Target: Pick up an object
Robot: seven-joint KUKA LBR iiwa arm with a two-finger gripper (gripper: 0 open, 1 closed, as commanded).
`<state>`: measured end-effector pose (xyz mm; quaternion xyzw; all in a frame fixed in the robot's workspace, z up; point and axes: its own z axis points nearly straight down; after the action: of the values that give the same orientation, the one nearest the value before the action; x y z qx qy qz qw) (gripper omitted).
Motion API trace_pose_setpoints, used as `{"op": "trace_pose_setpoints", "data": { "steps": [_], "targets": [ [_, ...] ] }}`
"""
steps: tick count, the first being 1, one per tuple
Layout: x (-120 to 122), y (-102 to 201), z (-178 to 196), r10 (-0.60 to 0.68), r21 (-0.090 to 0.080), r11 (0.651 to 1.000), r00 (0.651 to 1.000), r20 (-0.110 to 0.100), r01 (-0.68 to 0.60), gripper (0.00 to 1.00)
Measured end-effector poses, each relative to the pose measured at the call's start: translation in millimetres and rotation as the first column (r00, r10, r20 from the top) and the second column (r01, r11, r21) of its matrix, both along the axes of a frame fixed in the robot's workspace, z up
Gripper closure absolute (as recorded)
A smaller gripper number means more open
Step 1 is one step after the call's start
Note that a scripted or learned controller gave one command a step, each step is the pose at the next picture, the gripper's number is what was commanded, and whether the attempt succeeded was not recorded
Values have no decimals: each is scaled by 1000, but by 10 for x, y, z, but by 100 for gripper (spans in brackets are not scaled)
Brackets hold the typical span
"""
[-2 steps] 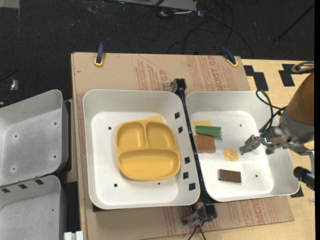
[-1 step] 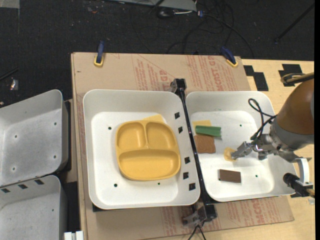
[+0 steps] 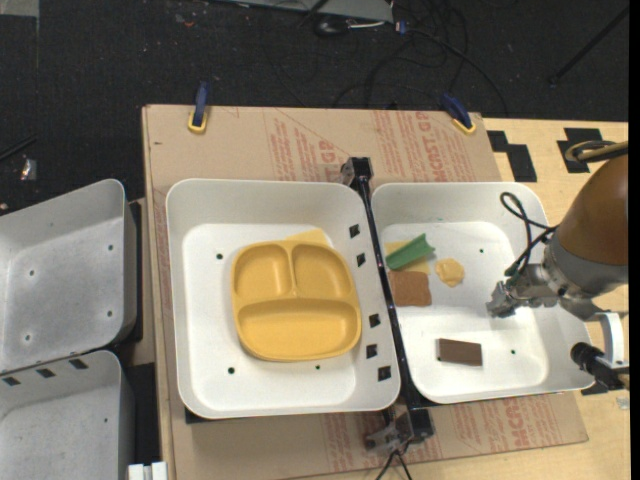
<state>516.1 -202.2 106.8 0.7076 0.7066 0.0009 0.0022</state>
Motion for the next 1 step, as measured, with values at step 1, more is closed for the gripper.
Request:
{"op": "trace_pose_setpoints", "data": {
  "steps": [1],
  "targets": [
    [35, -18, 634, 4, -1, 1000, 1000, 1, -4, 100]
  ]
}}
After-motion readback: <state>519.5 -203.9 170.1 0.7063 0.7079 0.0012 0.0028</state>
